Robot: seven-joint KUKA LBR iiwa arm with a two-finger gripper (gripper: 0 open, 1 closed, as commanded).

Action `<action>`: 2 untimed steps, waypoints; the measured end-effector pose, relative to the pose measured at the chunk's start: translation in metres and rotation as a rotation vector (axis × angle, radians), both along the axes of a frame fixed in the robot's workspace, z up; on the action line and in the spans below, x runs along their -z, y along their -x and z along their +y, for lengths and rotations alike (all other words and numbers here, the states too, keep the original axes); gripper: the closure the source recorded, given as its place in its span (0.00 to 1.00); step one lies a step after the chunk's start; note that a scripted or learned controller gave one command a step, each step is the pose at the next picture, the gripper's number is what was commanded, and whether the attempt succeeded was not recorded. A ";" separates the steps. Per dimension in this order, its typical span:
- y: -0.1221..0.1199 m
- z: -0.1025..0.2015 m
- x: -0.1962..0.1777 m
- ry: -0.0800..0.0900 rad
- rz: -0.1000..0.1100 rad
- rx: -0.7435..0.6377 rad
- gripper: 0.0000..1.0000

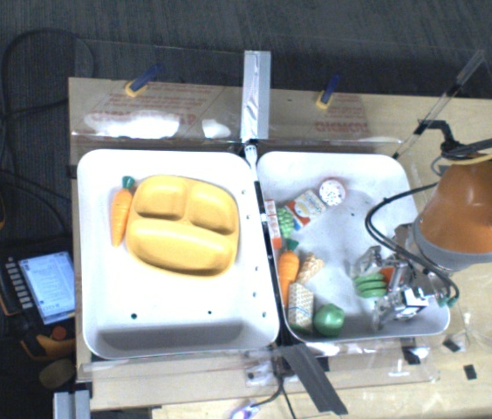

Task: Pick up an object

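My gripper point(384, 288) is low in the right bin point(351, 234), near its front right corner, under the orange band of the arm point(468, 208). A green ridged object point(369, 284) lies right at the gripper, with a small orange piece point(387, 274) beside it; whether either sits between the fingers is unclear. Other items in this bin: a green ball point(328, 320), a carrot point(288, 264), a patterned packet point(300, 302), a round white lid point(331, 191), and a small carton point(306, 207).
The left bin point(98, 304) holds a large yellow sectioned tray point(183, 225) and a carrot point(120, 215) beside it. A metal divider point(256, 94) stands behind the bins. Black cables point(386, 212) loop over the right bin.
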State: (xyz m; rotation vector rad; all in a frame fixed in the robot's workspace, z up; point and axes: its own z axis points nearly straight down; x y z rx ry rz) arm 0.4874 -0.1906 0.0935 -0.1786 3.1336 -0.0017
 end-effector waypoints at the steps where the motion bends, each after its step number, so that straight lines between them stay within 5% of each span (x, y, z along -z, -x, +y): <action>1: -0.013 -0.012 0.004 0.000 -0.002 -0.056 0.00; 2: -0.016 -0.012 -0.007 0.004 -0.008 -0.058 1.00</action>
